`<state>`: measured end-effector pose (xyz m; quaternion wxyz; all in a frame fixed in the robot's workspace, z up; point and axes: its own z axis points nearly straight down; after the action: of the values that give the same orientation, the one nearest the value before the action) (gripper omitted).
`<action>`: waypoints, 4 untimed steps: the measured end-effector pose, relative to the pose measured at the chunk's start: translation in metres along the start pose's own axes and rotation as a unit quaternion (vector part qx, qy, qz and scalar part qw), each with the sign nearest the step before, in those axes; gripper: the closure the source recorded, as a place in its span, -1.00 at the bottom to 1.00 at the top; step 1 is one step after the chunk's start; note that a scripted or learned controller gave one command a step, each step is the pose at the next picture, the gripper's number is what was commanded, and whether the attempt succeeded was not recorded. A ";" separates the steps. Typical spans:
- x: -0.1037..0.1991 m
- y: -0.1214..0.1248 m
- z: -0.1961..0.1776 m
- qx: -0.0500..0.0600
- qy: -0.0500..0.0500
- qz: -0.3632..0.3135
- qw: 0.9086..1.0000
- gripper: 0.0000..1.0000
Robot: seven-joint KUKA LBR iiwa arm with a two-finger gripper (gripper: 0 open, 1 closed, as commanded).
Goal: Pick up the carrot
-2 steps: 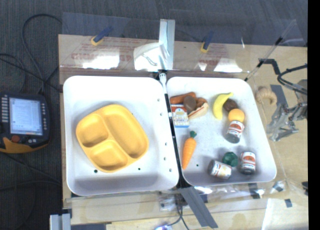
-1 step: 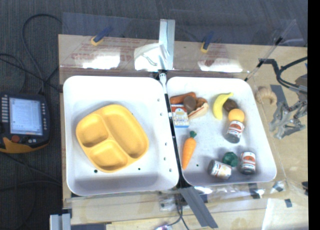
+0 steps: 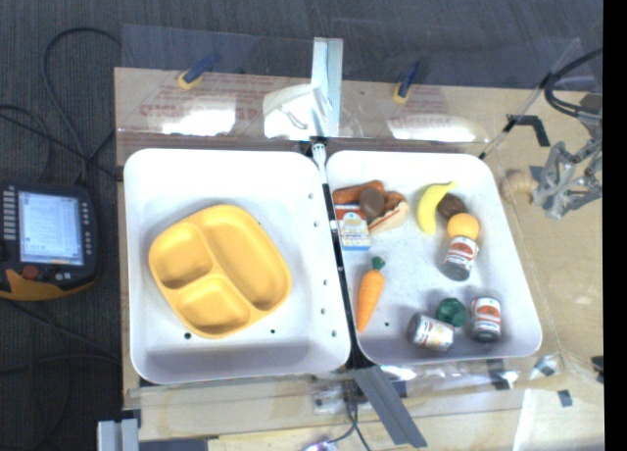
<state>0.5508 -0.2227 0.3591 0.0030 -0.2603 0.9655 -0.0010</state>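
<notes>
The gripper (image 3: 566, 182) is a grey metal cluster at the right of the view, outside the right bin (image 3: 509, 243) and level with its far corner. It is small and tangled with cables there, so I cannot tell whether it is open or closed. It holds nothing that can be seen. Little of the arm behind it is visible, so its pose cannot be read beyond that it sits off the bin, well apart from the carrot (image 3: 369, 297).

The carrot lies flat in the right bin, close to the bin's left wall by the divider, about midway down. Its long axis runs nearly straight up and down the view, leaning slightly. The green top points to the far side and a little right, and the narrow orange tip points to the near side and a little left. It touches no other item.

Just beyond its green top stands a small carton (image 3: 355, 233). A banana (image 3: 431, 206) lies farther off near the far wall. One can (image 3: 458, 258) is to the carrot's right, and a second can (image 3: 431, 331) lies near its tip.

The left bin (image 3: 147, 351) holds a yellow tray (image 3: 217, 268).
</notes>
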 end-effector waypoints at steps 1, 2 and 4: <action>0.038 0.032 0.065 -0.003 0.002 -0.180 0.984 1.00; 0.036 0.032 0.054 -0.002 0.000 -0.179 0.984 1.00; 0.056 0.034 0.034 -0.002 0.000 -0.409 0.913 1.00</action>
<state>0.4860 -0.2217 0.3246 0.0014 -0.6323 0.7748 0.0000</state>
